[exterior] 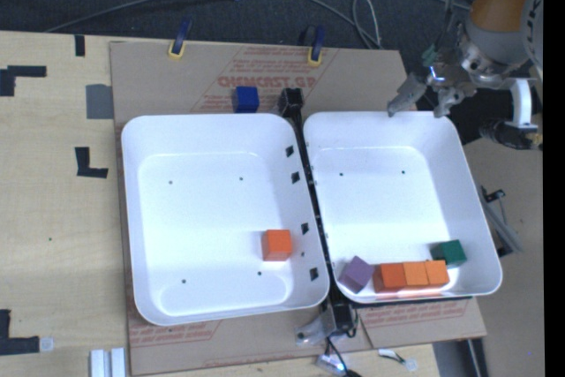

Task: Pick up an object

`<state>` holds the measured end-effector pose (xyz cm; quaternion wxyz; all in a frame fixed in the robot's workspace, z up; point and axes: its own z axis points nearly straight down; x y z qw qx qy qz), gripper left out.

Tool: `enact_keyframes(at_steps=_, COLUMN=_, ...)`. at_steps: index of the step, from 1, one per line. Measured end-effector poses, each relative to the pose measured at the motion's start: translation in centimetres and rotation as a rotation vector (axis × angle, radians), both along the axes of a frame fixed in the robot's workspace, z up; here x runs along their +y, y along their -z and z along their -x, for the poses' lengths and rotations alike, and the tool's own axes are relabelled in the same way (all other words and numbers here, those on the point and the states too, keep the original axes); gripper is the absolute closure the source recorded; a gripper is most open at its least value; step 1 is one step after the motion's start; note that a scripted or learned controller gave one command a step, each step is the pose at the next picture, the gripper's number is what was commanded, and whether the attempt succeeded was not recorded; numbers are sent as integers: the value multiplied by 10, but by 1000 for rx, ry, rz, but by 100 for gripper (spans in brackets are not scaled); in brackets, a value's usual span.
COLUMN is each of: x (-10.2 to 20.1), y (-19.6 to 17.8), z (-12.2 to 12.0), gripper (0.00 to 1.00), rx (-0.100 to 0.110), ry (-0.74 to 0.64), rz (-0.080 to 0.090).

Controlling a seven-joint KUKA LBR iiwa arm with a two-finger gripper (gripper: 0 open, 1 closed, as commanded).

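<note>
Closest to the camera, along the near wall of the right bin (459, 156), lies a small row of blocks: a purple block (356, 274) at the left, then an orange bar (410, 275) that looks like two or three cubes pressed side by side, and a green block (450, 252) just behind its right end. All of them rest on the bin floor and touch or almost touch each other, so I judge they will be awkward to take one at a time.

Next, in the left bin (141, 190), a single orange cube (277, 245) sits alone near the dividing wall, with free floor around it. It seems the easier thing to pick.

Farther back, a blue block (246, 98) stands on the cardboard behind the left bin.

At the far right, the gripper (424, 98) hangs above the back rim of the right bin, well apart from every block. Its two fingers stand apart, with nothing between them.

So nothing is picked yet; the reach, the closing and the lift are all left to do.
</note>
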<state>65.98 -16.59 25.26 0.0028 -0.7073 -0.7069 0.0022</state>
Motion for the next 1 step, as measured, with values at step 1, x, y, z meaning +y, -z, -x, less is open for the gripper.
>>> enact_keyframes(at_steps=1, x=0, y=-4, z=-1, gripper=0, rx=-7, ry=-1, rz=1)
